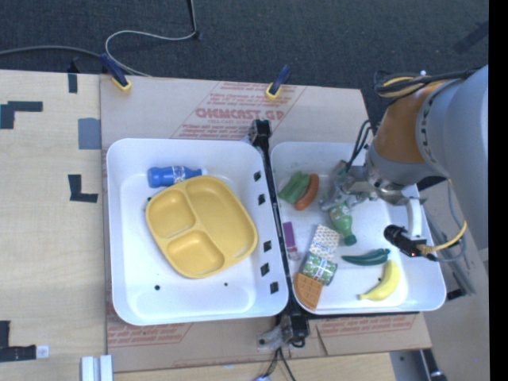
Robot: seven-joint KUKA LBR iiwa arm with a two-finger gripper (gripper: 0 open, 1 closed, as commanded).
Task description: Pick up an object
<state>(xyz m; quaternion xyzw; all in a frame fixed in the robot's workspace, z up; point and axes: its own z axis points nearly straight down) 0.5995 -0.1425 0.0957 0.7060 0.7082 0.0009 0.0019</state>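
Observation:
My gripper (347, 194) hangs low in the right bin (432, 296), its fingers around the top of a small green bottle-like object (343, 223). The view is too coarse to settle whether the fingers close on it. To the left of the gripper lie a green pepper (292, 186) and an orange-red piece (307, 193). A dark green chilli (367, 256) and a yellow banana (382, 282) lie nearer the front right. A checkered packet (321, 255), a waffle-patterned piece (307, 290) and a small purple stick (289, 236) sit at the bin's left.
The left bin (127, 292) holds a yellow divided tray (201, 225) and a blue bottle (171, 175) behind it. A black divider (268, 205) runs between the bins. The grey arm with its orange band (401, 129) fills the right side above the bin.

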